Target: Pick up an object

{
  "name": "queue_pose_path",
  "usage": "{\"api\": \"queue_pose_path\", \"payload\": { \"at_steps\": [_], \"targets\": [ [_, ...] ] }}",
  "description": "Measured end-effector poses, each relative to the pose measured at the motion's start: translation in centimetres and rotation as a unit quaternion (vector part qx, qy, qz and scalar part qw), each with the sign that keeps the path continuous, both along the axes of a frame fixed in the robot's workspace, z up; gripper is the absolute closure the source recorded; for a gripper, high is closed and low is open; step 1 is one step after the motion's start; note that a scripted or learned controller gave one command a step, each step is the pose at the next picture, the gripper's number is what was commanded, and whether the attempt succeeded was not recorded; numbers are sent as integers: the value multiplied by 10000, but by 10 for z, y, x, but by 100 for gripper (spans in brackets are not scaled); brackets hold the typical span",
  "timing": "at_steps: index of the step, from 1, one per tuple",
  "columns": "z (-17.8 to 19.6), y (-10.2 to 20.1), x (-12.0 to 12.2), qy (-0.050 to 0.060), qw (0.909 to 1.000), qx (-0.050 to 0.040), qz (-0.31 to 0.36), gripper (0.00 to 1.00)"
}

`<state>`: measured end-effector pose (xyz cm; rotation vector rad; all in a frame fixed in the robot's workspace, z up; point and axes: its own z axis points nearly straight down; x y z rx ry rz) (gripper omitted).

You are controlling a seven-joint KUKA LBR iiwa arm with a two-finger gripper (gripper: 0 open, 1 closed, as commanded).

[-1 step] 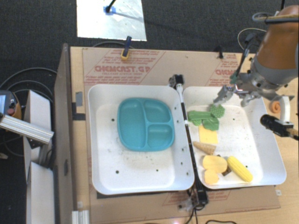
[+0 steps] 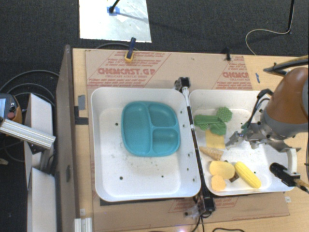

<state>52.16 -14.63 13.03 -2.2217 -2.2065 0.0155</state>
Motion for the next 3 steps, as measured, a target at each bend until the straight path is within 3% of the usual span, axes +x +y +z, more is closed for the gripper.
{"api": "queue_pose_path", "payload": {
  "at_steps": [1,2,3],
  "targets": [
    [-48,27,38,-78,9999,2,64,0],
    [-44,20,99,-112,9999,-10,64,0],
    [-46,43,63,-64,10000,5,46,0]
  ]
}}
